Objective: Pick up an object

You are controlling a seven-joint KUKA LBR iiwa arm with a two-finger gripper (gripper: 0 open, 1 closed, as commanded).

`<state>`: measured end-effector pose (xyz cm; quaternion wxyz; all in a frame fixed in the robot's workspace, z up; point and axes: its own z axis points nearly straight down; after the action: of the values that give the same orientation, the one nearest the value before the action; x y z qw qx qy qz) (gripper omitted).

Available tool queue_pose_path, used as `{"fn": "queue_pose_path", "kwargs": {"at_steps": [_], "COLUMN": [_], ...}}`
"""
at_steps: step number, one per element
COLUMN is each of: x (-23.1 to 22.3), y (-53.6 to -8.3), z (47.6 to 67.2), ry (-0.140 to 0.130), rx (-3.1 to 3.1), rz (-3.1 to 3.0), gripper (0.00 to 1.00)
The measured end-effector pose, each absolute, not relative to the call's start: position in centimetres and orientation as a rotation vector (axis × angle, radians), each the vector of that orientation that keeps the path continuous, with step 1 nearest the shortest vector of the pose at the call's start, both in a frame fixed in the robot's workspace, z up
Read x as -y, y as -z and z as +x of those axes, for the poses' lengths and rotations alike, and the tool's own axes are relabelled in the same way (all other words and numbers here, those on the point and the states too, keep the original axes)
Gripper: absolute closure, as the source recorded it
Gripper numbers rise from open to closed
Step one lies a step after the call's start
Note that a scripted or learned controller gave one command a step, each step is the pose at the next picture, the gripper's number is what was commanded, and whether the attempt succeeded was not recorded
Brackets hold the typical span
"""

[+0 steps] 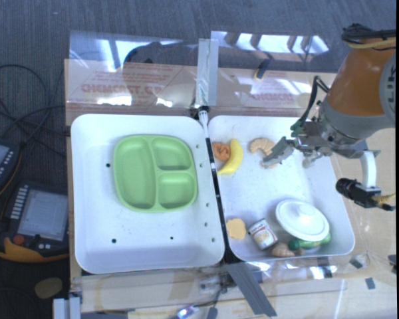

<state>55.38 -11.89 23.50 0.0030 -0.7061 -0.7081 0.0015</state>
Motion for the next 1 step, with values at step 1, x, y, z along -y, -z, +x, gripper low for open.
{"fn": "queue_pose_path", "kwargs": {"at_steps": [1], "x": [17.59], "y": [-8.79], "z": [63.15], "ry": [0.004], "rx": [2.503], "rz": [-1.912], "gripper": [0.00]}}
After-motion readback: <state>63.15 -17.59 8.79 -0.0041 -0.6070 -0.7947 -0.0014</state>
